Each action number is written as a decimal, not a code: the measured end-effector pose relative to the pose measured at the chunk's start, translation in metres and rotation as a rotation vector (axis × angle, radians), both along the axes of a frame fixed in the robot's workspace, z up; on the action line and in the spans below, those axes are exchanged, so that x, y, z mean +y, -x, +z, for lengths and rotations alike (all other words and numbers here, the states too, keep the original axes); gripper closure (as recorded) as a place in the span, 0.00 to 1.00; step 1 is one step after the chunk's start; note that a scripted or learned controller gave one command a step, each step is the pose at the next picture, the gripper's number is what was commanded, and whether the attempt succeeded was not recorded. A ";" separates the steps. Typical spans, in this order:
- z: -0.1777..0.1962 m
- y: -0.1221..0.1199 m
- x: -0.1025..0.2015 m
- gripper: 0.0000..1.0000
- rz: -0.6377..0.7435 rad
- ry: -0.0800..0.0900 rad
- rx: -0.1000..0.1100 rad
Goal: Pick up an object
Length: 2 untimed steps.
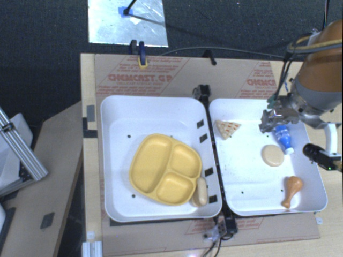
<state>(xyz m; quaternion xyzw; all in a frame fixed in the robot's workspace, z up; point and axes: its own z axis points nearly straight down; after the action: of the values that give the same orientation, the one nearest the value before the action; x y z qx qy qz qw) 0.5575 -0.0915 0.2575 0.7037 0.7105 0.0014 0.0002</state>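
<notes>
Bench (161, 71): flat brown board printed with red lettering, lying on a paler tan surface, dark carpet-like floor behind it. A shiny square metal sheet (127, 14) lies on the floor beyond the bench's far edge, a blue mark on it. A small yellow-and-blue clamp (140, 54) grips the bench's far edge, just below that sheet. A ribbed aluminium rail (20, 149) slants in well to the left of the bench.

Two shallow white plastic bins sit side by side on the bench, touching along a black clipped seam. Left bin (115, 116) holds a yellow three-compartment plastic tray (165, 168), with a pale tan bread-roll shape (201, 191) resting against the tray's near right corner.

Right bin (252, 202), landmark for the rest: a tan wedge like a slice of toast (228, 128) near its far left corner; a round beige disc (273, 156) about mid-bin toward the right; a small blue-and-white bottle (283, 138) just beyond the disc, tilted; a brown drumstick-shaped toy (291, 189) near the near right corner.

Grey arm with orange band reaches over the right bin's far right side. Tool (271, 120) hangs low right at the bottle's upper end; cannot tell whether the tool is apart or together, nor whether anything is caught in it.
</notes>
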 end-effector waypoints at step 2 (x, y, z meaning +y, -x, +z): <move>-0.008 -0.008 0.110 1.00 0.000 0.001 0.001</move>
<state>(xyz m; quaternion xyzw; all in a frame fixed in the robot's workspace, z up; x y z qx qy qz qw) 0.5651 0.0189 0.2490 0.7036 0.7106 0.0010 0.0001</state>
